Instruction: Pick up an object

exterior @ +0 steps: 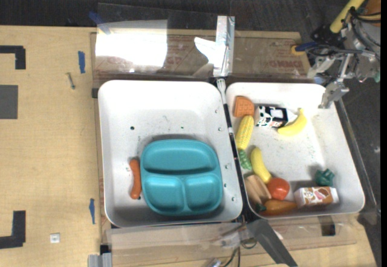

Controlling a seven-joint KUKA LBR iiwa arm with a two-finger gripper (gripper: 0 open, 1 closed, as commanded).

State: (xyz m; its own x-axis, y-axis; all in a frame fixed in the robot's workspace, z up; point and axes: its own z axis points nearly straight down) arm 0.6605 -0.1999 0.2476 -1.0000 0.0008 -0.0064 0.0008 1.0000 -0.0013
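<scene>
Two white bins sat side by side; the right bin (347, 157) held every likely target. The gripper (331, 95) hung at that bin's 1 o'clock corner, over the rim, holding nothing. Finger state could not be determined at this resolution.

Nearest objects: a yellow banana (292, 125) at 7 o'clock from the gripper, touching a black-and-white carton (269, 117).

Probable fault 1: a descent at the present position would strike the bin wall, not an object.

Probable fault 2: a grasp on the banana could drag the carton along or slip off its curved surface.

Probable fault 3: the cluster along the bin's 6 to 9 o'clock edge, including a corn cob (245, 131), a tomato (279, 188) and a juice box (317, 197), lay tightly packed; fingers would likely jam between neighbours.

The left bin (115, 138) carried a teal tray (180, 176) and a sausage (135, 178) just beside it, at the tray's 9 o'clock.
</scene>
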